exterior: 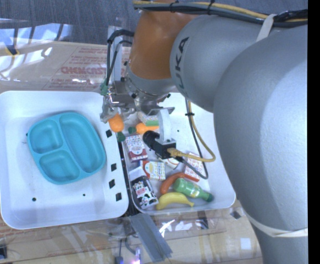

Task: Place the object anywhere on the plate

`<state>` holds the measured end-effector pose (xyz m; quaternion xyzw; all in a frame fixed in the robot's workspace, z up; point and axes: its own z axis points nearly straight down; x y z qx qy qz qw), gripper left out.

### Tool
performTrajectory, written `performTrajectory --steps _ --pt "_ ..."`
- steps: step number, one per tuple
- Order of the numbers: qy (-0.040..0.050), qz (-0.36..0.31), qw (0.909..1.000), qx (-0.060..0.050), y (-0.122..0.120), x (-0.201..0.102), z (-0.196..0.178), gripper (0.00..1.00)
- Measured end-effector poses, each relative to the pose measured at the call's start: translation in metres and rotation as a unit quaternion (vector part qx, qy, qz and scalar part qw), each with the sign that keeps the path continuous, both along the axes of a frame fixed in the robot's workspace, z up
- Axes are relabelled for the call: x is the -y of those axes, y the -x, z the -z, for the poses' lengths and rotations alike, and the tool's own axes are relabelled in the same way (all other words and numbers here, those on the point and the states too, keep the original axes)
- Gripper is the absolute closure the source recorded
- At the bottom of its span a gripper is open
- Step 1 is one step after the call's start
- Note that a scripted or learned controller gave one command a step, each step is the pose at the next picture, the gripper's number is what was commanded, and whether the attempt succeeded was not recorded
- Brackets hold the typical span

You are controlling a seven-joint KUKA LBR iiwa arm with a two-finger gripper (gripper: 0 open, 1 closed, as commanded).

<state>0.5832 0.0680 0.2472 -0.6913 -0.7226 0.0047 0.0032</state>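
On the left, the left bin (17, 202) carries the blue plate (66, 147), which has three compartments and lies flat with nothing in it. It is the goal of the task, so it waits free and well apart from the other things.

Going right, the gripper (116, 114) hangs over the wall between the two bins, at the upper corner of the right bin (220, 194). An orange round object (116, 124) sits just under its tip, probably the thing to be moved, but I cannot tell if the gripper really has it or only stands above it.

Further right, inside the right bin, lie a second orange piece (141, 128), small cartons (133, 147), a banana (174, 201) and a green bottle (192, 190), crowded together at the lower part. The big grey arm (248, 92) covers most of this bin, because it reaches in from the right.
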Motion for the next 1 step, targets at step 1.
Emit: performTrajectory --steps 1 --pt "0.0001 0.000 1.0000 0.000 -0.0001 0.0003 -0.0001 0.00"
